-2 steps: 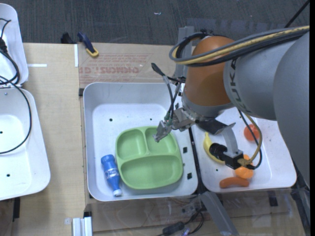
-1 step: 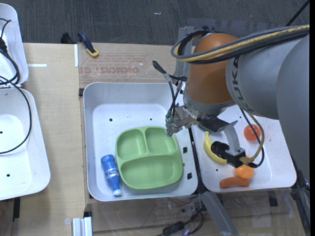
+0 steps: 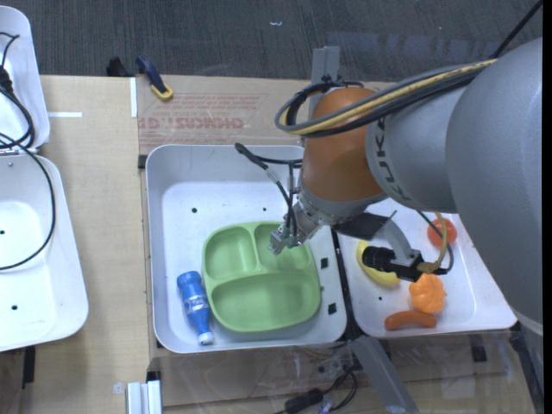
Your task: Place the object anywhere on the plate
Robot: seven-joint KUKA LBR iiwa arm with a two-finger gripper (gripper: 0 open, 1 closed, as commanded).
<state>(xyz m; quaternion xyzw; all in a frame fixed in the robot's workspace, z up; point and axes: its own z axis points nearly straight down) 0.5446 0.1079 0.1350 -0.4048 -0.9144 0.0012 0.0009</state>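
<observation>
A green plate (image 3: pixel 259 296) with three compartments lies in the left bin (image 3: pixel 172 205), toward its front. My gripper (image 3: pixel 283 240) hangs low over the plate's far right compartment, at the end of the orange-banded wrist. Nothing shows under or beside its tip apart from the plate's surface. A blue bottle (image 3: pixel 195 305) lies on the bin floor just left of the plate, touching or nearly touching its rim.
The right bin (image 3: pixel 483 304) holds an orange lumpy item (image 3: pixel 428 292), an orange carrot-like piece (image 3: pixel 410 320), a red item (image 3: pixel 442 228) and a partly hidden yellow item (image 3: pixel 373 272). The arm's bulk covers that bin's far side. A blue clamp (image 3: pixel 152 76) lies on the bench behind.
</observation>
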